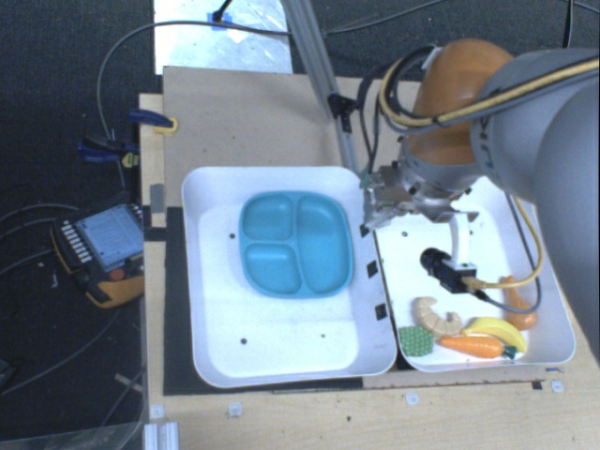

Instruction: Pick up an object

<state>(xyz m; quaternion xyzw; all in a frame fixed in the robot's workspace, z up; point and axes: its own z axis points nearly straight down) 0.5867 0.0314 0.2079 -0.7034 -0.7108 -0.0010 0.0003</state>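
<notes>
The right white bin (pixel 555 319) holds several toy foods along its near edge. There is a green square piece (pixel 415 341), a beige curled pastry (pixel 436 316), an orange carrot (pixel 472 347) and a yellow banana (pixel 497 329). An orange curved piece (pixel 518 301) lies by the right wall. My gripper (pixel 380 208) hangs over the far left corner of the right bin, beside the rim shared by the two bins. It is well apart from the foods, and I see nothing held in it.
The left white bin (pixel 214 279) holds a blue divided plate (pixel 296 244). The arm's grey body and orange band (pixel 459 73) cover the far part of the right bin. Tools and cables lie on the floor at left.
</notes>
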